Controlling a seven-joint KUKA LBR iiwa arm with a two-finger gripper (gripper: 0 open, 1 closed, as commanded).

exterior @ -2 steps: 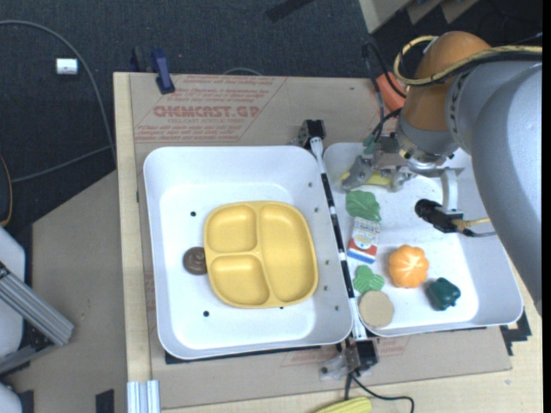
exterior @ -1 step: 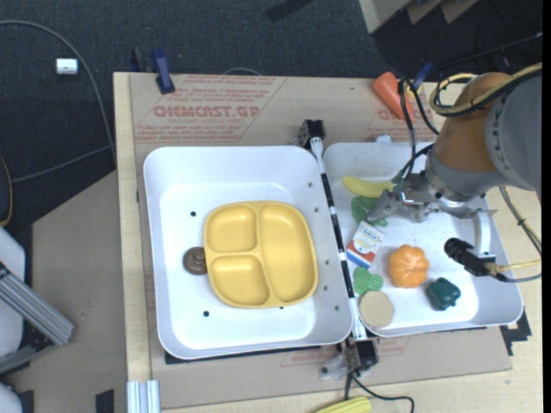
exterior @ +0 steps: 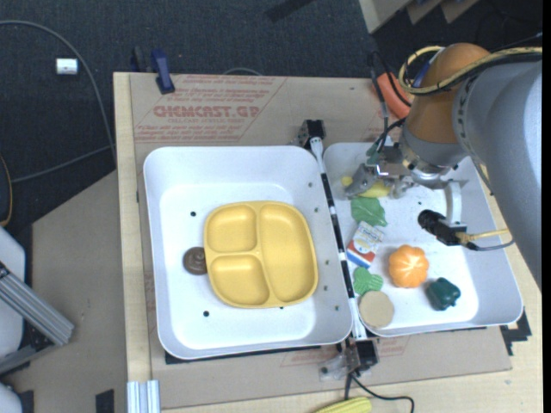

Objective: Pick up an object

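The hand (exterior: 381, 177), open or closed one cannot tell, hangs beside the small green plastic piece (exterior: 368, 206) near the right white bin's (exterior: 484, 269) wall, so it could strike that wall or nudge the piece away.

The yellow divided plate (exterior: 258, 255) looks like smooth, faintly glossy plastic. The white bin (exterior: 172, 179) beneath it is matt plastic, on dull brown cardboard (exterior: 215, 110).

— What lay in the right bin (exterior: 492, 310)?
— An orange (exterior: 408, 265), with a dark green toy (exterior: 443, 293) at its four o'clock, a tan disc (exterior: 376, 309) at seven and a white carton (exterior: 368, 237) at ten.
— And the left bin (exterior: 172, 198)?
— A yellow divided plate (exterior: 260, 254), with a brown disc (exterior: 195, 261) at its nine o'clock edge.
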